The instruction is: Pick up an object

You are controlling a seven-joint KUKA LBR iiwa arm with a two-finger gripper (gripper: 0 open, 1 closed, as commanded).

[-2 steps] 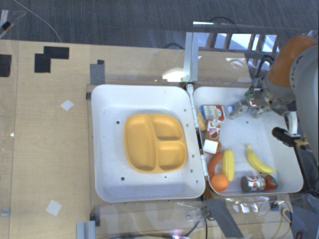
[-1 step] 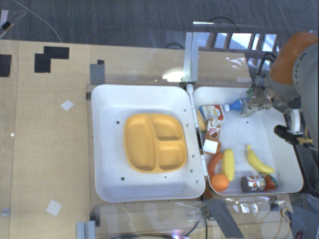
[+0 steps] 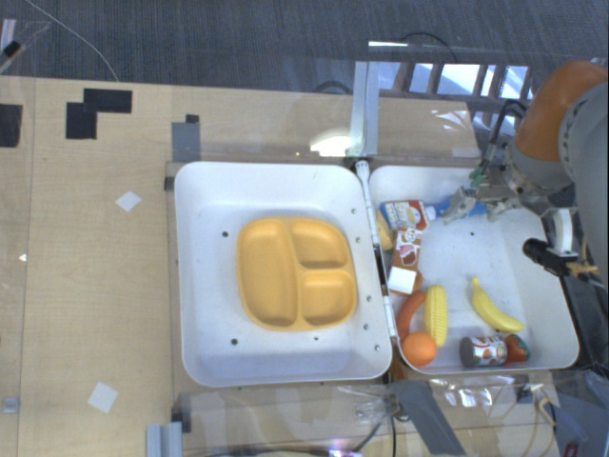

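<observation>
The right bin holds several objects. A yellow banana lies at its right, a corn cob and an orange sit near the front left, and a dark can with a red label lies on its side at the front. A red-and-white carton and a smaller red-and-white pack lie at the back left, with a white cube below them. My gripper hangs over the bin's back right, just right of a small blue item.
The left bin holds a yellow divided plate. An orange-red oblong piece lies beside the corn. The arm's grey body and orange band fill the upper right. A metal post stands behind the divider between the bins.
</observation>
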